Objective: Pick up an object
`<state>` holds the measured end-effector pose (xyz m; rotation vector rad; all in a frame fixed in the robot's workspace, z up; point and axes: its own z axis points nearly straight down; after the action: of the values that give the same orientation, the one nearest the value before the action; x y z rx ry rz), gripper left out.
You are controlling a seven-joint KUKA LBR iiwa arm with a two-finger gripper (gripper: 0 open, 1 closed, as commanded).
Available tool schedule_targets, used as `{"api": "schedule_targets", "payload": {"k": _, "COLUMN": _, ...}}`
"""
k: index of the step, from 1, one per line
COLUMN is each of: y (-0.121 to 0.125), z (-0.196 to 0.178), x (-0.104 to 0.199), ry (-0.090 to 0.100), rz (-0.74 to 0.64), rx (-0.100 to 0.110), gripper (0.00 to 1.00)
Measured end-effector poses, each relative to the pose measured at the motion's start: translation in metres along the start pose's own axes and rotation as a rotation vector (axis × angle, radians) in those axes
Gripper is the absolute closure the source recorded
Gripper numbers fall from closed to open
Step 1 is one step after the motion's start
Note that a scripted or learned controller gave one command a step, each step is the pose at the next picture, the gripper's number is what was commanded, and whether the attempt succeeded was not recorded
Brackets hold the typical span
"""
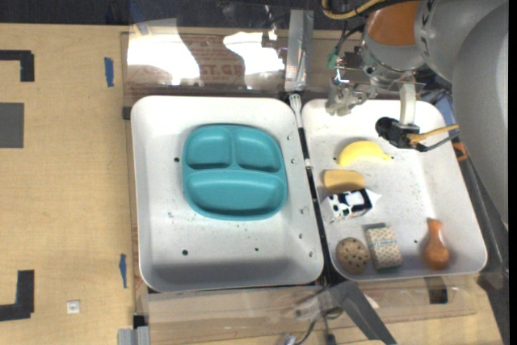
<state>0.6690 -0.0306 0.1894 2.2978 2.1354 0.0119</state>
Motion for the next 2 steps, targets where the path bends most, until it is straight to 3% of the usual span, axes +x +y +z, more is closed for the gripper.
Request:
{"api": "schedule_targets", "payload": {"k": 1, "y": -0.048, "z": 0.100, "x": -0.072, "ry": -0.003, "rz": -0.051, "rx": 0.002, "gripper": 1.00}}
{"api": "schedule_targets", "payload": {"k": 2, "y": -0.011, "z": 0.103, "x": -0.090, "ry": -0.004, "rz": -0.112, "rx": 0.002, "gripper": 1.00}}
